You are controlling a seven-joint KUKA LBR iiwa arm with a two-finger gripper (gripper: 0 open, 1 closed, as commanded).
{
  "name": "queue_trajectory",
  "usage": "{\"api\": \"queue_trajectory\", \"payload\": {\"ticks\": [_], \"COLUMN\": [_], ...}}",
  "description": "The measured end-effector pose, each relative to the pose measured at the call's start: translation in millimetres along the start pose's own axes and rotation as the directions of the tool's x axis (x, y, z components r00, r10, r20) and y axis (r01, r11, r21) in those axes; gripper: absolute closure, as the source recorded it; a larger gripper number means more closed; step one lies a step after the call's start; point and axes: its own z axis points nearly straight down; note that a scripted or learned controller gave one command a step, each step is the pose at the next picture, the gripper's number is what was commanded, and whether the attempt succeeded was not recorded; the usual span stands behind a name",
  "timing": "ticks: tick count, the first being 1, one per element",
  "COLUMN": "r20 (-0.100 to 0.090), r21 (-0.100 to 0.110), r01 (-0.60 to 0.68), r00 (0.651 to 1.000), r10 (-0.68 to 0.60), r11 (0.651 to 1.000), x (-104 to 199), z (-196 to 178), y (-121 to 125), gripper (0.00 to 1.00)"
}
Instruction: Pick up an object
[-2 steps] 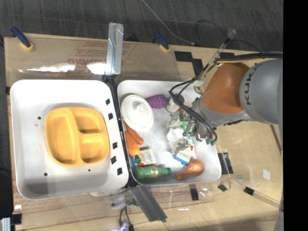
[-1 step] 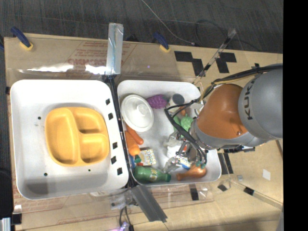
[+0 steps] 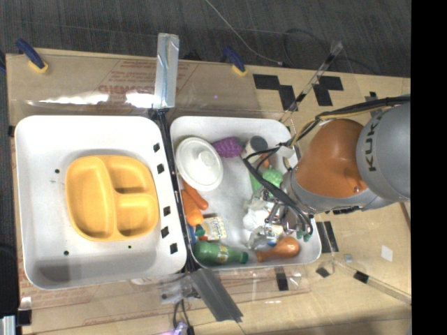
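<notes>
One arm serves us here, and its gripper hangs low in the right bin; we cannot tell whether it is released or clenched. Just below it, nearly touching, lies an orange gourd, long axis crosswise along the near wall.

You can read part of dark lettering, "KU", on the grey casing of the robot arm at the right. The brown cardboard sheet behind the bins carries faint reddish print, too blurred for you to read.
</notes>
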Motion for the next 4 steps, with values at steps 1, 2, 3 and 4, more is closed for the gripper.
{"api": "queue_trajectory", "payload": {"ticks": [1, 2, 3, 4], "r20": [-0.002, 0.000, -0.001, -0.001], "r21": [0.000, 0.000, 0.000, 0.000], "r01": [-0.024, -0.108, -0.052, -0.031], "r00": [1.000, 0.994, 0.999, 1.000], "r10": [0.024, 0.108, 0.052, 0.031], "r11": [1.000, 0.994, 0.999, 1.000], "x": [-33, -35, -49, -62], "z": [0, 0, 0, 0], "y": [-7, -8, -5, -3], "gripper": [0.00, 0.00, 0.00, 0.00]}}
